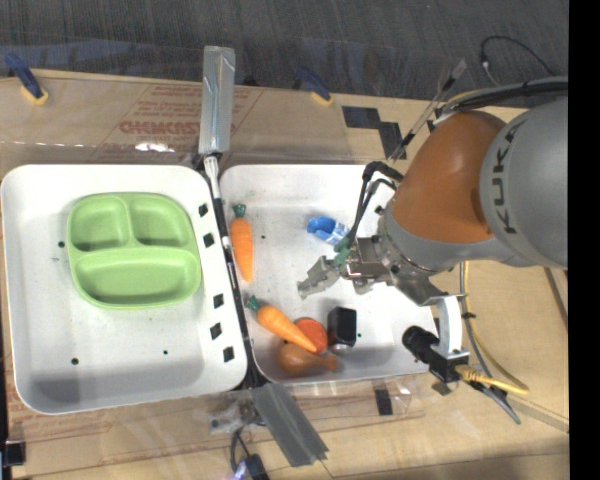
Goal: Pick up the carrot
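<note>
On the desk (70, 108), two white bins sit side by side; the left bin (30, 298) carries a green divided plate (135, 248), and the right bin (290, 183) carries the loose items. Two carrots are present. One carrot (242, 249) lies lengthwise against the dividing wall at the 9 o'clock side of the right bin, with its green top towards 12 o'clock. A second carrot (283, 328) lies slanted at about 7 o'clock, touching a round red-and-orange fruit (305, 346) in the bin's lower corner. A blue item (327, 230) rests near the bin's centre, and a small black block (343, 326) sits just beside the fruit. The gripper (325, 273) hangs over the middle of the right bin, apart from both carrots, with nothing between its fingers; its spread cannot be determined from this angle. The wall-side carrot allows little finger clearance, so the slanted one probably offers the easier approach.
</note>
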`<state>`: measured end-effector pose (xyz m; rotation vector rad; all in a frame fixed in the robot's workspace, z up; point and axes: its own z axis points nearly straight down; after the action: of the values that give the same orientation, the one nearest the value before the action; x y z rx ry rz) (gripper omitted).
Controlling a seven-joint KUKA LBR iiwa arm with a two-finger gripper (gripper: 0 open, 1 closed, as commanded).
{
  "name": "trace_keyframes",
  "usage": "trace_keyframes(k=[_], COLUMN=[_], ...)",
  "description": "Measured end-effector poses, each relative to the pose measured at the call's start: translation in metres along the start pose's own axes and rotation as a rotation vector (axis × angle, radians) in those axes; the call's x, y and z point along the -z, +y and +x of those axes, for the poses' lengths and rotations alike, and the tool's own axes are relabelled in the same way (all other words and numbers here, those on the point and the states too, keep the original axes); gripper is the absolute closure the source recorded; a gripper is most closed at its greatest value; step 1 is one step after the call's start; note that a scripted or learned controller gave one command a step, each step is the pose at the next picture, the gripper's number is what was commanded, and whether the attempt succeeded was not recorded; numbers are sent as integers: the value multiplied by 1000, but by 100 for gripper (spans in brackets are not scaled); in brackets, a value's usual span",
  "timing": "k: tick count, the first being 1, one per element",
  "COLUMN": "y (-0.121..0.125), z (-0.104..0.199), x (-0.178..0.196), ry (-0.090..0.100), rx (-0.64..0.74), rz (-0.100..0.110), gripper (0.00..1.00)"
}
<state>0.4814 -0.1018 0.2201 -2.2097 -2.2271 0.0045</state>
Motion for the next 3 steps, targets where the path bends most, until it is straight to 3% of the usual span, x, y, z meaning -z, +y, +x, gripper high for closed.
trace_keyframes(k=[1,2,3], y=[-4,-5,-3], z=[63,33,8], x=[-29,-26,-127], ry=[-1,-1,-1], rx=[163,81,138], rz=[-2,-2,-8], gripper=[0,0,0])
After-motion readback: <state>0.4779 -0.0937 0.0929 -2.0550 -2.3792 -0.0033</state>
